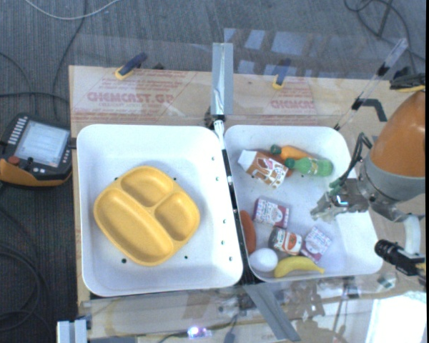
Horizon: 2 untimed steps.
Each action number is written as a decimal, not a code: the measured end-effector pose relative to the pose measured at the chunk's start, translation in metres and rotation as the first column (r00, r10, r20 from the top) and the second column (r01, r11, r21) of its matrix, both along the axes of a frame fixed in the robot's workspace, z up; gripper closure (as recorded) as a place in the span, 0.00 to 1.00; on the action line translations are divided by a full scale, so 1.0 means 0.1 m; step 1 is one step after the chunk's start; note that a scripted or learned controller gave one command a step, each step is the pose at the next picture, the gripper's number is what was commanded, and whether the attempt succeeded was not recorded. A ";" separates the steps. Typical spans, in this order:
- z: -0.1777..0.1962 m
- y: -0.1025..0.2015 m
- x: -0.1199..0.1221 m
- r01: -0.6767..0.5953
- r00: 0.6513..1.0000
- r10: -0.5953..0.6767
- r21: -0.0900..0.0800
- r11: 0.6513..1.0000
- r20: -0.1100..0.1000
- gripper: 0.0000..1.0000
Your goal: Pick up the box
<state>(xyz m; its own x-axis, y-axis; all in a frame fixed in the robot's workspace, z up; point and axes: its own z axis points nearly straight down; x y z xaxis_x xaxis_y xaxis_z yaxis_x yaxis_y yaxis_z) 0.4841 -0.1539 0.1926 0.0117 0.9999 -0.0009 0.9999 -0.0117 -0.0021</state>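
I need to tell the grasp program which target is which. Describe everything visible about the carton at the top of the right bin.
The carton looks like a small printed cardboard drink box, orange-brown with white panels and a red mark. It lies flat on its side, tilted diagonally, near the top left corner of the right bin. Its upper right end meets the carrot and sits close to the green bottle. The gripper is apart from it, lower right.

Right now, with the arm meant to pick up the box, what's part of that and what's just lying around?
Part of the job:
small red-and-white carton box
pincer

Lying about:
yellow divided plastic plate
yellow banana
white egg
green bottle
orange carrot
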 end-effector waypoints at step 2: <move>-0.93 0.34 0.55 0.004 1.000 -0.004 -0.003 1.000 0.018 0.00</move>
<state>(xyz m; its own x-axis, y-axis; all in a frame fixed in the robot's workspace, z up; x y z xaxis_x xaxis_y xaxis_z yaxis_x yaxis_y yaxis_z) 0.5390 -0.1201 0.1000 0.0158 0.9999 -0.0036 0.9998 -0.0158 0.0157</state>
